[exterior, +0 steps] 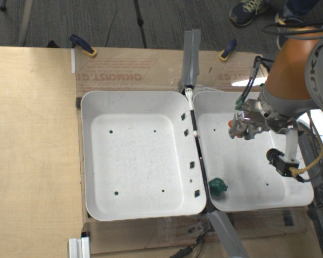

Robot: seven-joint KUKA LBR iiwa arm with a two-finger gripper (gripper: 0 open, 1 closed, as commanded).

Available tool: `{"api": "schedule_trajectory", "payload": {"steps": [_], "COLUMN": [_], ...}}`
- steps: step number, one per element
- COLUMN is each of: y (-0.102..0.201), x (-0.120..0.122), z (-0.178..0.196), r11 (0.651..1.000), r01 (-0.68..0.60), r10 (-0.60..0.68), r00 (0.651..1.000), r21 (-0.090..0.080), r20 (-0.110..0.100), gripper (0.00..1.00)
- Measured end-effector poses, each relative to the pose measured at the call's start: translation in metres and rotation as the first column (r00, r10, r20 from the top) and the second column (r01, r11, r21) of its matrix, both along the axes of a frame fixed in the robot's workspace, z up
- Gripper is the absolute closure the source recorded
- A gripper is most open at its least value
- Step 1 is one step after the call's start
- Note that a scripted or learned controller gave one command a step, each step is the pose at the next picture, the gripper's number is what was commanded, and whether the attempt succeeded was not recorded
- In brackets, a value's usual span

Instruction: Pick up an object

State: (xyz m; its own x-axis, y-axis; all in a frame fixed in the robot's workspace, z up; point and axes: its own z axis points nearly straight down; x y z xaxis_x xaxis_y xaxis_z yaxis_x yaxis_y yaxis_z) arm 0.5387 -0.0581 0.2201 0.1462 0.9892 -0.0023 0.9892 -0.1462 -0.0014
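We hover our two-finger gripper (241,131), jaw state impossible to tell, well away from the small green crumpled object (217,186); descending here risks grasping nothing.

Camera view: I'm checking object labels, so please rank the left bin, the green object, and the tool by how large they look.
1. Left bin, by far the largest.
2. Tool; it sits higher, nearer the camera, so it may look oversized.
3. Green object, smallest, in the right bin's near-left corner.
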Motion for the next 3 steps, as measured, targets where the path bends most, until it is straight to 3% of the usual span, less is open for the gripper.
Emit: {"api": "schedule_trajectory", "payload": {"steps": [1,2,3], "y": [-0.059,-0.114,-0.164], "x": [0.102,0.016,0.027], "z": [-0.127,-0.105,-0.013], "r11": [0.975,0.831,0.714], "r01": [-0.223,-0.556,-0.700], "r10": [0.223,0.556,0.700], "r00": [0.975,0.831,0.714], "r21": [-0.001,0.002,-0.001], "r20": [0.002,0.001,0.002], "gripper": [1.00,1.00,1.00]}}
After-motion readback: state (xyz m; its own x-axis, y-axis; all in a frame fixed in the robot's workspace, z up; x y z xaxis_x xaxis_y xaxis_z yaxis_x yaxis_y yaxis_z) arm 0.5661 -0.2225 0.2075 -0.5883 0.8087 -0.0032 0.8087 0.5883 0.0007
